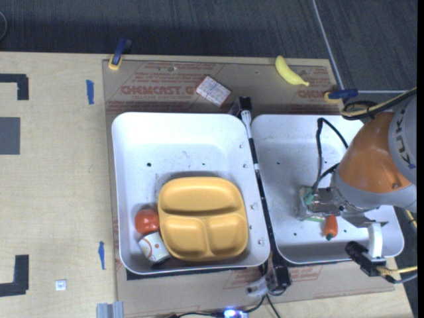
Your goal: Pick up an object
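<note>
My gripper [314, 206] is low in the right bin [285, 144], near its middle, under the orange wrist band. A small orange carrot-like piece [329, 227] lies just below and to the right of the gripper, touching or almost touching it. In the left bin [132, 138] a large yellow compartment tray [202, 216] fills the front half. A red-orange ball [146, 220] sits at the tray's left edge. A small white and orange object [154, 246] rests in front of the ball.
Behind the bins, a yellow banana [291, 71] and a small patterned block [212, 91] lie on the cardboard. Blue clamps [119, 52] hold the cardboard's corners. The arm's body covers the right bin's right side.
</note>
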`<action>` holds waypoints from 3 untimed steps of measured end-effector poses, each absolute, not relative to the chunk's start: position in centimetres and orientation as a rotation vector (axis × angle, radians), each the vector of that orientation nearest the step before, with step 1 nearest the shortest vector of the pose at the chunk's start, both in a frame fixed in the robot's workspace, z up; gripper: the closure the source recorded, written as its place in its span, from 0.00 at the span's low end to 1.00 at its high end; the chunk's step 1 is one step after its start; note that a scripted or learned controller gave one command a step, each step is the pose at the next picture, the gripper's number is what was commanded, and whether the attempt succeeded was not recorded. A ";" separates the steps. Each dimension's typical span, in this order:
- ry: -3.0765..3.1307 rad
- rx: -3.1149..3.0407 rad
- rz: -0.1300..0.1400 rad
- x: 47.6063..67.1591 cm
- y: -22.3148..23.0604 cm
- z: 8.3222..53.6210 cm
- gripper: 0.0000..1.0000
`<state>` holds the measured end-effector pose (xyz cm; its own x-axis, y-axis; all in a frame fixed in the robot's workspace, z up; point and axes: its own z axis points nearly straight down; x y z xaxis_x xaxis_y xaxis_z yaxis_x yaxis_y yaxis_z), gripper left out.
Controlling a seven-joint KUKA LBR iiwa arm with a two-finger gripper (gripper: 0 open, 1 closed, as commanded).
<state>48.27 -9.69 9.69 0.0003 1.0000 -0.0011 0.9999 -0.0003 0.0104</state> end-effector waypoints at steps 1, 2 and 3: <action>2.216 2.217 0.009 48.2 -9.7 9.6 0.00; 2.219 2.221 0.003 48.0 -9.3 8.6 0.00; 2.217 2.219 0.007 48.2 -9.2 9.6 1.00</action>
